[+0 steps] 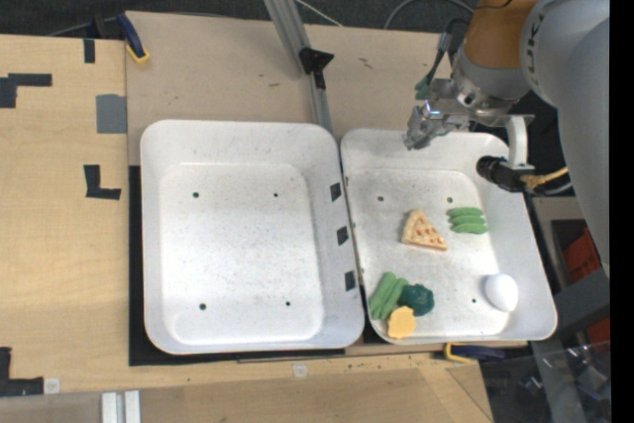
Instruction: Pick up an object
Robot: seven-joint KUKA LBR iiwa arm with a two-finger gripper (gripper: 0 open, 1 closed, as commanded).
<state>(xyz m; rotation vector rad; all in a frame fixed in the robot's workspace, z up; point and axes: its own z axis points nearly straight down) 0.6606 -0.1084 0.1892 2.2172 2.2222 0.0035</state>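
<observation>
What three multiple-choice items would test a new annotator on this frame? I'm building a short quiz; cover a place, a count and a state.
1. Where do the toy foods lie?
A. left bin
B. right bin
C. bare bench

2. How many white eggs are there?
A. one
B. two
C. three

3. Where is the gripper?
A. over the right bin's far rim
B. touching the waffle wedge
C. over the left bin

Key: B, the waffle wedge and pea pods lie in the right bin; A, one egg; A, the gripper hangs at the far rim, apart from the food.
</observation>
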